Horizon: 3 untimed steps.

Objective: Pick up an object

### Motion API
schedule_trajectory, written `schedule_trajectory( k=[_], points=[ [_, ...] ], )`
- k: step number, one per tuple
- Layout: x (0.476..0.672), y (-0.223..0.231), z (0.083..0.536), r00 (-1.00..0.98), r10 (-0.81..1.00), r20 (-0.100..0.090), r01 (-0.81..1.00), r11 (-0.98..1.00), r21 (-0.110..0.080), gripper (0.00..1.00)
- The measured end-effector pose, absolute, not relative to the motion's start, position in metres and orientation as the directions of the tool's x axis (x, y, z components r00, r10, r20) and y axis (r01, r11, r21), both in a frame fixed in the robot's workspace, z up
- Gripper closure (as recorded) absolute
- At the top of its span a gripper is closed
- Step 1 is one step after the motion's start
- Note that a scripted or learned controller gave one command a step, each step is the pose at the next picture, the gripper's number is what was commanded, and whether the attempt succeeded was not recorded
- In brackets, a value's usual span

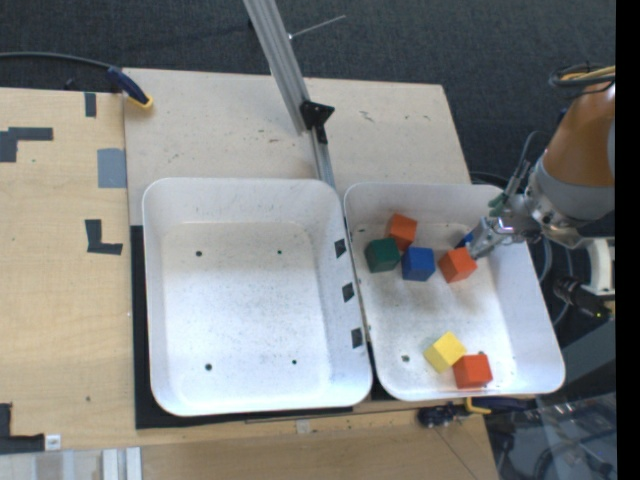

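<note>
Reaching into the right bin (pixel 530 298), my tool (pixel 478 249) sits just up-right of an orange cube (pixel 457 265), touching or nearly so. I cannot tell its state. A blue cube (pixel 418 263) lies beyond, further left.

Arm enters from right, orange band uppermost, grey wrist below it angled down and leftward. Gripper (pixel 478 244) at the wrist's lower-left end, tips pointing down-left. Cables run along the wrist just above the gripper.
</note>
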State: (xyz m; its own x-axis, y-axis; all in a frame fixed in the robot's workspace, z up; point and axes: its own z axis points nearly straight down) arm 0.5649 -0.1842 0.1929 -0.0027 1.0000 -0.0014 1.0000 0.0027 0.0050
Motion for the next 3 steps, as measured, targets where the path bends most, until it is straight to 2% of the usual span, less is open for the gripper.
schedule_trajectory(
  k=[1, 2, 3],
  points=[
    [0.566, -0.184, 0.218, -0.002, 1.000, 0.000, 1.000, 0.002, 0.002, 1.00],
    [0.585, -0.129, 0.230, -0.007, 1.000, 0.002, 1.000, 0.007, 0.001, 1.00],
    [0.602, -0.077, 0.219, -0.007, 1.000, 0.001, 1.000, 0.007, -0.002, 1.00]
  ],
)
